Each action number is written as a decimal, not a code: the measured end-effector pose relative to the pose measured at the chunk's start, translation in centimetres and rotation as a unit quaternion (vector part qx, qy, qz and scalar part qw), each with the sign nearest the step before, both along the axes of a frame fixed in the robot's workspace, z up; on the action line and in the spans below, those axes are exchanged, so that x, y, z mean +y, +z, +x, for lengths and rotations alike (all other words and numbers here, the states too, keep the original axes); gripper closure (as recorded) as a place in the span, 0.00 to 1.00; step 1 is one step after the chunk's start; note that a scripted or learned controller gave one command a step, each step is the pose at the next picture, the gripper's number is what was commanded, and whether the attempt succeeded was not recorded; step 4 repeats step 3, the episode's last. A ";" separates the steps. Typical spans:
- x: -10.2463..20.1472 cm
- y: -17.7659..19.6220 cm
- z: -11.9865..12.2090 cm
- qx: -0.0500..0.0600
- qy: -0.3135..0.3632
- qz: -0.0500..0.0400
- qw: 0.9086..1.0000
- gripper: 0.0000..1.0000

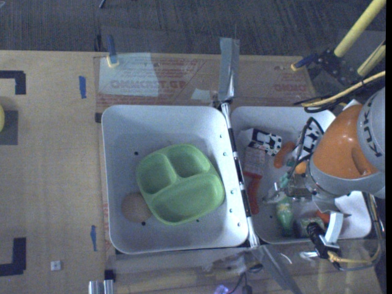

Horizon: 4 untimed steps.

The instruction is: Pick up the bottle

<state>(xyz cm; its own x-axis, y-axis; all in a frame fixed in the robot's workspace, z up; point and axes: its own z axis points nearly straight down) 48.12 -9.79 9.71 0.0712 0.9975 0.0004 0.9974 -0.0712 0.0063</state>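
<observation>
- Gripper (286, 192): sits low over the middle of the right bin (269, 118), among the items lying there, at the end of the grey arm with its orange band (343, 146). The wrist housing covers it from above, so it is not possible to tell whether it is released or clenched. No item is visibly grasped.
- Bench (49, 182): pale wood surface. It carries blue tape marks (82, 86) and black corner marks (20, 84) towards the far left.
- Left bin (116, 133): white, shallow, roughly square, set directly beside the right bin.
- Ball (133, 207): tan and round. It rests on the left bin floor near the front-left corner, with its right side against the lower-left edge of the plate.
- Plate (180, 182): green, with three compartments. It lies flat at the centre of the left bin, turned at an angle to the bin walls.
- Red item (252, 188): long and narrow, lying along the left wall of the right bin. Its type cannot be made out.
- Black-and-white box (264, 141): lies in the rear-left part of the right bin.
- Orange item (282, 157): small, just right of the black-and-white box and close beside the arm.
- Bottle (284, 215): green, lying in the right bin near the front wall, just in front of the gripper. Contact between bottle and gripper cannot be confirmed.
</observation>
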 end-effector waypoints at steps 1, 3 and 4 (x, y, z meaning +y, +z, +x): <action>0.0 0.9 0.0 0.000 0.000 0.000 1.000 1.00; 7.6 8.7 -0.2 0.004 0.191 0.000 0.982 1.00; 7.6 8.7 -0.2 0.004 0.191 0.000 0.982 1.00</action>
